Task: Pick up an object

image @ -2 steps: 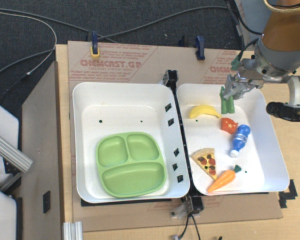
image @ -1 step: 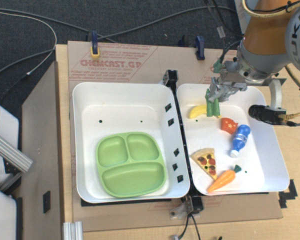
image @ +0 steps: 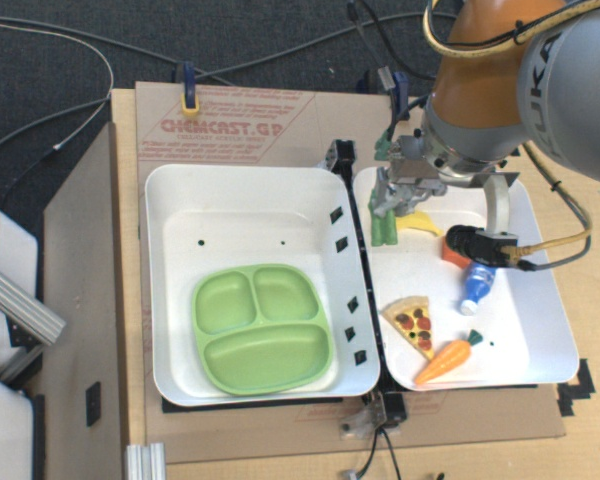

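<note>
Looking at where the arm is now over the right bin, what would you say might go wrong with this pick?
The end effector sits close to the divider between the bins, by a green object and the yellow banana; it may catch both or nudge one away.

A black cable runs over the right bin near the orange object and blue bottle; it could drag them as the arm moves.
</note>
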`<state>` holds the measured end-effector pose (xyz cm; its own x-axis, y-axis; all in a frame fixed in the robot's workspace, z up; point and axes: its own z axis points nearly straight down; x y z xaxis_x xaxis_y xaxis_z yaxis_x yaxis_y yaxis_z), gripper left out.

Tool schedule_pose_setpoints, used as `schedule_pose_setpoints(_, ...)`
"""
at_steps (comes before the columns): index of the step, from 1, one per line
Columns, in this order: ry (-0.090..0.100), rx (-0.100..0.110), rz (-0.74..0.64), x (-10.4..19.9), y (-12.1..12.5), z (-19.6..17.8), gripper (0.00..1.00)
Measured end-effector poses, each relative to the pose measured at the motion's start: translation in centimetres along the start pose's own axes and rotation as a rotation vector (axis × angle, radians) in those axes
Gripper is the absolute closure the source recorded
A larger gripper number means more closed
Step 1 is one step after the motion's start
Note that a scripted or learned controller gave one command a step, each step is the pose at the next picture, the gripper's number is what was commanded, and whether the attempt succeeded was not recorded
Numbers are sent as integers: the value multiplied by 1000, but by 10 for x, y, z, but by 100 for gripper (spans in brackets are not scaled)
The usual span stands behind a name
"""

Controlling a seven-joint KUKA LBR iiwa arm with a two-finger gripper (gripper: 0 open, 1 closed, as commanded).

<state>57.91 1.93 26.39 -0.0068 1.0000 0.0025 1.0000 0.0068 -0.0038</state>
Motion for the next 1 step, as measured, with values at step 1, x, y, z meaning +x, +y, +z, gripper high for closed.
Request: schedule_pose_setpoints(1,0,1,1,58,-15,12,100)
